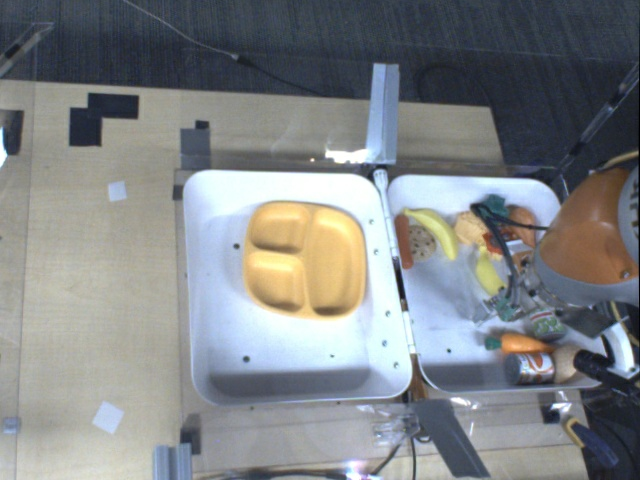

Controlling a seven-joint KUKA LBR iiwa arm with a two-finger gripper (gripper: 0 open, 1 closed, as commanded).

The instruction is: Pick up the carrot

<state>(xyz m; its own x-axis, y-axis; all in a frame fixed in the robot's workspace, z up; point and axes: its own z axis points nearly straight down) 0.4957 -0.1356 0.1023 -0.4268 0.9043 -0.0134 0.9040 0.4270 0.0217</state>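
The left bin (200, 298) holds 1 yellow divided tray (305, 258). In the right bin (440, 363), the carrot (520, 344) lies near a can (530, 367) and 2 bananas (432, 230). I cannot tell my gripper (500, 308) state.

Robotics lab: bench (90, 268) with twin white bins (215, 368).

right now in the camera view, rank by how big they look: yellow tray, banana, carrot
1. yellow tray, by far the largest
2. banana
3. carrot, looks smallest, though its right end runs under the arm
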